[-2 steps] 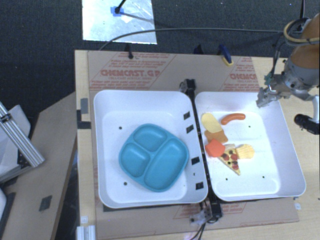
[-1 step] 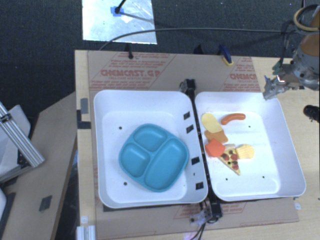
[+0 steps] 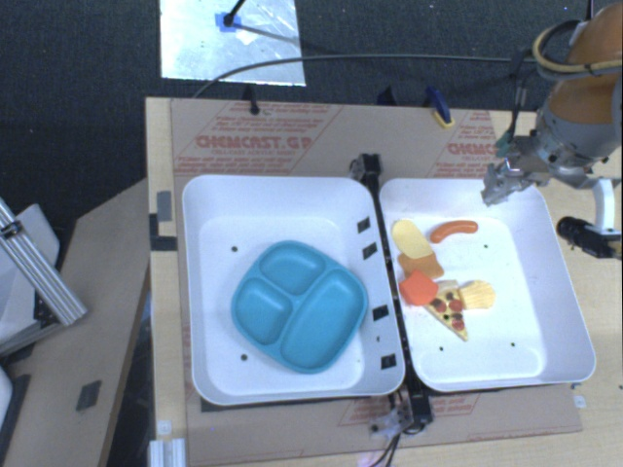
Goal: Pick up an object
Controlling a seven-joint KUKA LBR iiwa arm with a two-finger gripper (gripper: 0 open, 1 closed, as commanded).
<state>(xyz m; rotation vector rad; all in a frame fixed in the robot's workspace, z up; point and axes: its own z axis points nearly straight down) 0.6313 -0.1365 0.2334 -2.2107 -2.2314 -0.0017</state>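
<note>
While I watch from above, nearest me lies the pizza slice (image 3: 450, 311) beside fries (image 3: 477, 295), then an orange piece (image 3: 421, 287) and a yellow piece (image 3: 413, 237), clustered at the right bin's (image 3: 545, 358) left side, likely loose candidates for picking. Farther back the sausage (image 3: 455, 229) lies alone, unobstructed. Beyond it the jaws (image 3: 498, 189) hover over the bin's far rim; I cannot tell their opening. A blue divided plate (image 3: 299, 305) fills the left bin (image 3: 214, 261).

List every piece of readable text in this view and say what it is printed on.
"CHEMCAST GP": red print on the brown protective sheet behind the left bin, readable.
"CHEMCAST": the same red print, slanted, at the sheet's far right corner, partly readable.
More red print on the sheet in front of the bins: too cut off to read.
No text on the blue plate or the toy food.
</note>
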